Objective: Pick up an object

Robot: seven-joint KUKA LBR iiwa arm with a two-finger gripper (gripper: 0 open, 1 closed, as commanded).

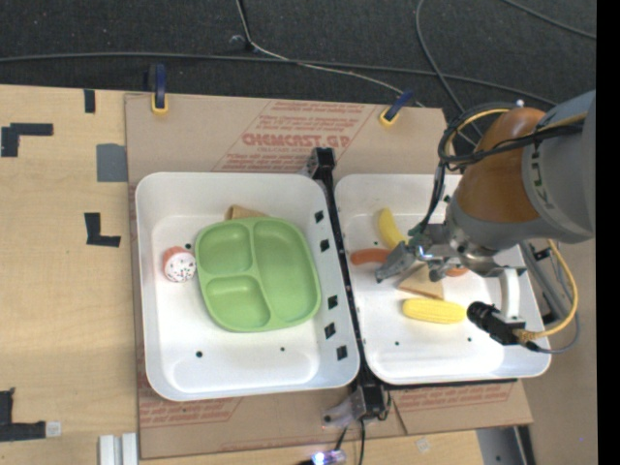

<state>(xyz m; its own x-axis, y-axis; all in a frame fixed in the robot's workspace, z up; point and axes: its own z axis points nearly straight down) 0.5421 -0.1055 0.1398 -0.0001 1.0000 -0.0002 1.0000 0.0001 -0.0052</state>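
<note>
- Camera view shows the grey arm with its orange band reaching in from the right, its pincer low over the right-hand shallow white bin.
- The pincer's two dark fingers look spread a little, tips pointing left and down, and nothing sits between them.
- Just under and right of the tips lies a tan wedge-shaped piece, partly hidden by the wrist; whether the fingers touch it I cannot tell.
- Near it are a yellow corn-cob-shaped toy just below, a small yellow banana-like piece above, and a thin orange-red piece to the left of the tips.
- The left-hand white bin holds a green plastic plate with three compartments, a small white-and-red round object just beside the plate's left edge, and a tan corner poking out behind the plate.
- I judge the step in hand to be the approach and descent onto a target in the right bin, most likely the tan wedge or the orange-red piece; no grasp is made yet.
- The next move calls for settling the fingers on either side of one piece, close to the bin floor, then pressing them together before lifting.
- The pieces lie close together, so the fingers may nudge a neighbour rather than straddle the target.
</note>
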